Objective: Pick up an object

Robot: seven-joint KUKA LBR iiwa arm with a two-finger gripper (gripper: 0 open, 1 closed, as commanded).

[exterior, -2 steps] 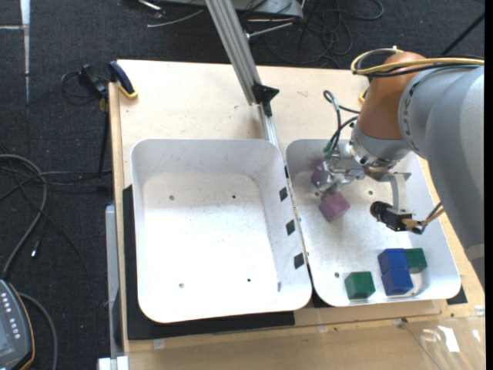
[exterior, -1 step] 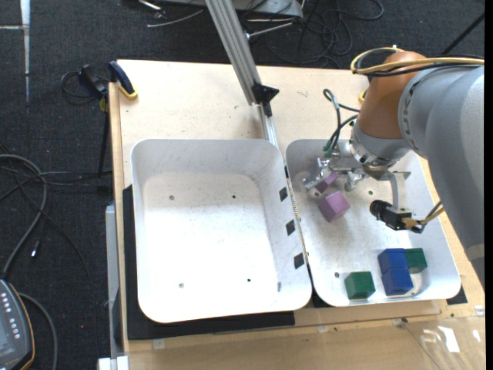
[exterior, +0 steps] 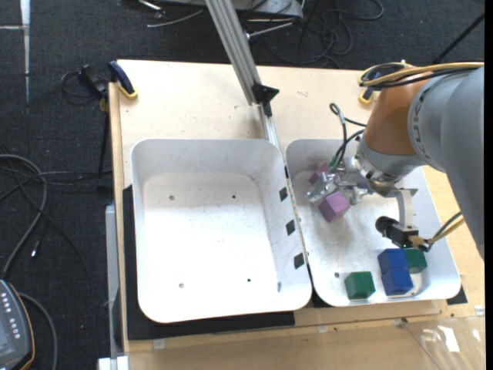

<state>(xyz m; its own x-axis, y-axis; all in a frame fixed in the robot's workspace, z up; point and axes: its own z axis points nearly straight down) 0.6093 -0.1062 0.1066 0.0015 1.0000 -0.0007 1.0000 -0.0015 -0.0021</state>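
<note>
Logging first a green cube, sitting on the floor of the right bin close against its near wall. Noting a blue block just beside that cube, toward the right bin's near right corner. Also noting a dark green piece touching the blue block on its far side and partly hidden behind it.

Recording a purple cube near the middle of the right bin, tilted, lying directly under the gripper and touching it or very nearly so. Not confirming a hold. Not stating whether the gripper is standing apart, together or clamped: not determinable from this angle.

Noting a second, paler mauve block just beyond the gripper, toward the right bin's far wall, partly covered by the gripper. Observing the grey arm, with its orange band, leaning in over the right bin's far right corner.

Recording the left bin lying side by side with the right bin, touching along the right bin's left wall. Noting small black tabs spaced along that seam. Recording a slanted aluminium rail ending just beyond the right bin's far left corner and running away from it.

Noting the pale tabletop carrying the right bin. Logging a black-and-yellow clamp at a tabletop corner, well apart from the right bin, past the left bin.
</note>
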